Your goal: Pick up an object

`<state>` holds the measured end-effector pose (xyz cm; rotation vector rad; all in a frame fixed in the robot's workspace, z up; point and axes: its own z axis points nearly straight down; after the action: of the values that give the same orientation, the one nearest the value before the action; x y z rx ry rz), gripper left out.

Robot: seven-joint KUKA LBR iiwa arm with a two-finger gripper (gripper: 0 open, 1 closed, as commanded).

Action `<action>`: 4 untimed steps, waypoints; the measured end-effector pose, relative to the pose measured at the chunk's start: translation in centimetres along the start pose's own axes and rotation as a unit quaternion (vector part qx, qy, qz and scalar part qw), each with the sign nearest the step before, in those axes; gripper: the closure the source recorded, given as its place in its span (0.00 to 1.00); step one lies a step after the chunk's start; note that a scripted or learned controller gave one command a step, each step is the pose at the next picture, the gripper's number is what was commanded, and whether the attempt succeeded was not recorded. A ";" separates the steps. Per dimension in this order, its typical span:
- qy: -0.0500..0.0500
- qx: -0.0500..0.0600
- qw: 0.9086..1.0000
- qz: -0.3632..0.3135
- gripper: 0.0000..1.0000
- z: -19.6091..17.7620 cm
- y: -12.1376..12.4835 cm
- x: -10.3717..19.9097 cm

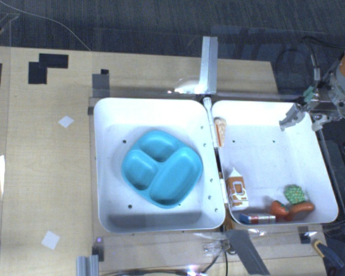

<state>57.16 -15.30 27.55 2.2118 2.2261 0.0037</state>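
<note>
Gripper [299, 115] at upper right, finger state indeterminate. Carton [237, 190] lower right, long axis near vertical, spout up.

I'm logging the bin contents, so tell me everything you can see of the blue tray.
The blue tray looks like glossy moulded plastic, rounded in outline, with three compartments: two smaller ones toward the upper left and one larger at the lower right. It lies flat and upright, turned at an angle, near the middle of the left bin, touching only the bin floor.

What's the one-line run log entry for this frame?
pincer: over right bin far right corner, holding nothing | sausage, carton: near edge | blue tray: left bin
</note>
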 end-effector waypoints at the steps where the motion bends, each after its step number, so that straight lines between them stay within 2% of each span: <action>1: 0.000 0.001 1.000 0.022 0.00 16.9 -6.8 -1.1; 2: 0.000 -0.001 0.999 -0.038 0.00 10.3 -8.4 -4.6; 3: 0.000 0.001 0.999 -0.035 0.00 17.6 -8.5 -5.2; 4: -0.001 -0.001 0.966 -0.259 0.00 11.8 -8.3 -4.2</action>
<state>48.89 -19.57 15.70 1.5588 2.7197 0.0030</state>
